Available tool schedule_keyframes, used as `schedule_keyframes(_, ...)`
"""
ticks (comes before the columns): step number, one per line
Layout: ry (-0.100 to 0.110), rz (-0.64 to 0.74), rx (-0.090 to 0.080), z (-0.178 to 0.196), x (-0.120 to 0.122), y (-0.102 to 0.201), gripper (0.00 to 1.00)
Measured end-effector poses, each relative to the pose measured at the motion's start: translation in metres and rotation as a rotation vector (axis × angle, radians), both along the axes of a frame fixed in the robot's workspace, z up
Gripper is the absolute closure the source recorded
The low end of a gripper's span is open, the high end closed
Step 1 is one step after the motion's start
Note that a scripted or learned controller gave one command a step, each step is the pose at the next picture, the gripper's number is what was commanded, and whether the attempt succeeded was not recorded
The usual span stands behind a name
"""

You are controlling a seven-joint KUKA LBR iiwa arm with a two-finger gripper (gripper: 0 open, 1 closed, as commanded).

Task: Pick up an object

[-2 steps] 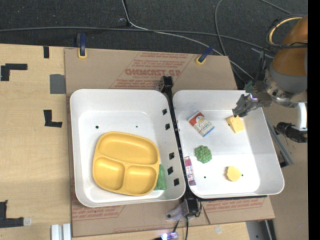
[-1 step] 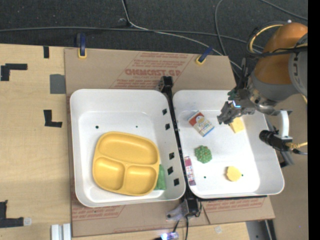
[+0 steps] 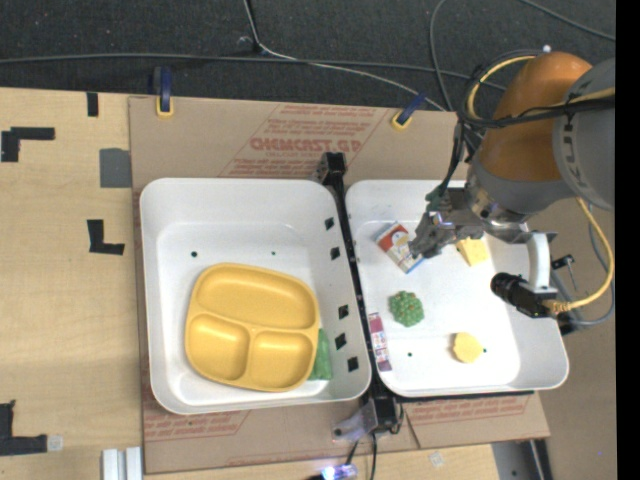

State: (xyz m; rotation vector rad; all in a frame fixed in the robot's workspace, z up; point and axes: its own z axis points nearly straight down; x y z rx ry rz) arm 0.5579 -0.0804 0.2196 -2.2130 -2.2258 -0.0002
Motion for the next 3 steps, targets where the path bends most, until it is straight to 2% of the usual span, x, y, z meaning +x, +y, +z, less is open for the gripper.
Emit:
schedule_keyframes(1,0.002,0.0,-0.001,-0.01,-0.012,0.056,1.0)
schedule_keyframes(2,-0.001,0.001,-0.001,0.003,-0.023,0.102,1.0)
schedule_keyframes(3,0.001,-0.001,-0.002,-0.005,-0.036,0.148,1.0)
